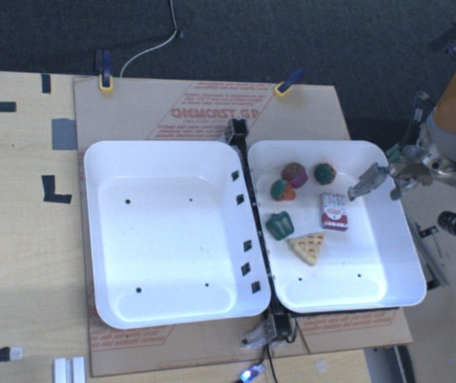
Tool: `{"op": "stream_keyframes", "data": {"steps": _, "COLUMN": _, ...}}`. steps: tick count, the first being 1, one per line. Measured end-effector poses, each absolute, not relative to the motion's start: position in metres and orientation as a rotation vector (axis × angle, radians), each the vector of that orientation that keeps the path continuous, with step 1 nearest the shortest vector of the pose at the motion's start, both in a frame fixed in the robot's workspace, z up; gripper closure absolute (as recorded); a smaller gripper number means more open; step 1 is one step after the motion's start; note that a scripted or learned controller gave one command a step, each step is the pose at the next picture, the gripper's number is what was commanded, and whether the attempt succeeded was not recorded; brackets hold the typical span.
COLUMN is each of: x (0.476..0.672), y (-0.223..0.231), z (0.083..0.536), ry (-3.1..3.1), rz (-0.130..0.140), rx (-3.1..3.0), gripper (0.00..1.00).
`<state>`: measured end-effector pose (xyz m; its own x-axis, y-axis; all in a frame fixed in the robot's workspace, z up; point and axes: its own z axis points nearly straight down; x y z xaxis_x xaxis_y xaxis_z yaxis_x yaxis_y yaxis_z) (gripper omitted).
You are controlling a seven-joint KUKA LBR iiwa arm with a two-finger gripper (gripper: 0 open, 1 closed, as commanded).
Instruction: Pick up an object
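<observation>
camera view | gripper (378, 179) hovering over right bin's (387, 290) right edge, whether spread or pressed together I cannot tell | small box (334, 211) lying nearest, mid-bin | risk: closing on bare floor (box lying flat, toys (294, 175) crowding the far-left corner)

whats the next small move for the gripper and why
Probably ease the gripper left and down toward the red carton. It hangs over the right bin near its right wall with nothing between its fingers, and the carton is the closest item, lying apart from the others.
</observation>
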<state>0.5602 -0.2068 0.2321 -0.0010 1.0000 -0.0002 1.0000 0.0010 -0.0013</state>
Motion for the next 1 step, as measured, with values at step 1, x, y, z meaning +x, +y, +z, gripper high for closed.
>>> {"op": "stream_keyframes", "data": {"steps": 1, "x": 0.5753, "y": -0.1665, "z": 0.4270, "ry": -2.240, "rz": -0.015, "rx": -2.226, "gripper": 0.00}}
